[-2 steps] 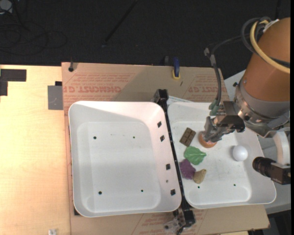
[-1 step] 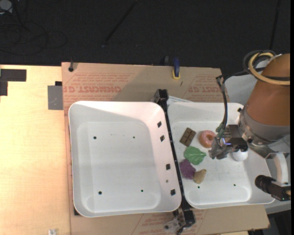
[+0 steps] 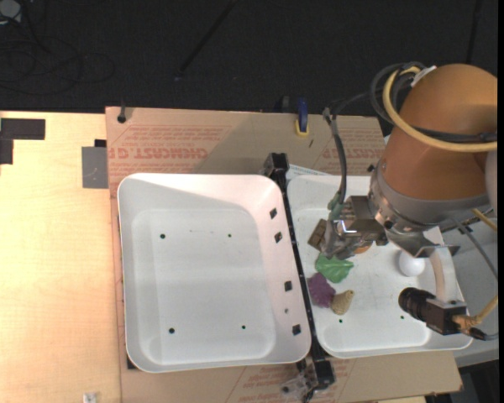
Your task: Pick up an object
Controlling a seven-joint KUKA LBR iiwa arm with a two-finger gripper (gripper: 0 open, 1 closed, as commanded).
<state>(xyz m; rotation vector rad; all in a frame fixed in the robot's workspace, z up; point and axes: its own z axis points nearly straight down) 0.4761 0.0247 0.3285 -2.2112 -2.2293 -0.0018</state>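
I have the gripper (image 3: 343, 232) low in the right bin (image 3: 378, 330), just above the green object (image 3: 333, 268), positioned for a pick. Finger state: I cannot tell; the wrist crowds that area.

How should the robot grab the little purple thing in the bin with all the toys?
Best guess: pinch the purple thing across its narrow middle, coming straight down from above. It lies low on the right bin's floor, so no side gives a handle. The green piece crowds its top and the tan piece its lower right, so the end effector should close left to right.
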